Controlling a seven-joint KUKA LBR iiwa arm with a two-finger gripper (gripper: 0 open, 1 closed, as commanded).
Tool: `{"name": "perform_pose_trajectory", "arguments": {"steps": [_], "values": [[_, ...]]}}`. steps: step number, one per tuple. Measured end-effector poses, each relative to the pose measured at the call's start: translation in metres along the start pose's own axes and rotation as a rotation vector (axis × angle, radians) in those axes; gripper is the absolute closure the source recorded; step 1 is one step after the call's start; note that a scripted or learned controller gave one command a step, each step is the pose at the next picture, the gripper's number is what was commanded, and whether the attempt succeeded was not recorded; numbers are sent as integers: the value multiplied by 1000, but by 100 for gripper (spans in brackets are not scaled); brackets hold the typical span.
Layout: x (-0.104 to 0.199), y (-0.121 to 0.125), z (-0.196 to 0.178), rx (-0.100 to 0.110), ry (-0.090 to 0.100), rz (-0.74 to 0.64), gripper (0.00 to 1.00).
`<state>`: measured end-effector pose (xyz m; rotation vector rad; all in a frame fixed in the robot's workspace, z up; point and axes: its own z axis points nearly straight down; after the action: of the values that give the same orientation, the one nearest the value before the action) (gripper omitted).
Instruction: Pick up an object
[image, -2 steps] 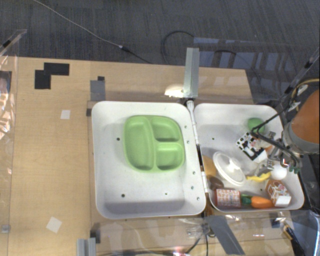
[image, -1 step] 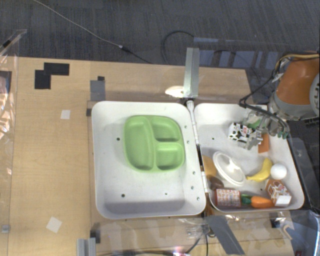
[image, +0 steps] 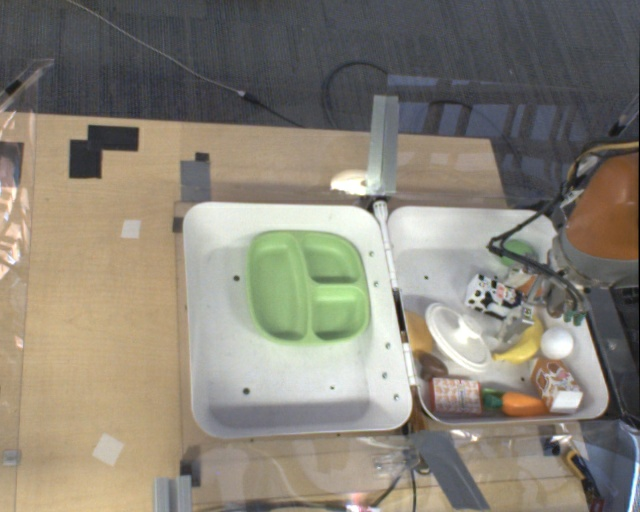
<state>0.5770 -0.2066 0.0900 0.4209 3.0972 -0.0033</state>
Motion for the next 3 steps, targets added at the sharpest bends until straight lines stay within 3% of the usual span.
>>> {"name": "perform_pose_trajectory", "arguments": {"steps": [1, 2, 3], "values": [[-5, 2, -15, 0, -16, -7, 100], [-5, 2, -15, 0, -15, -8, 0], [39, 19, 0, 0, 0, -90, 0]]}}
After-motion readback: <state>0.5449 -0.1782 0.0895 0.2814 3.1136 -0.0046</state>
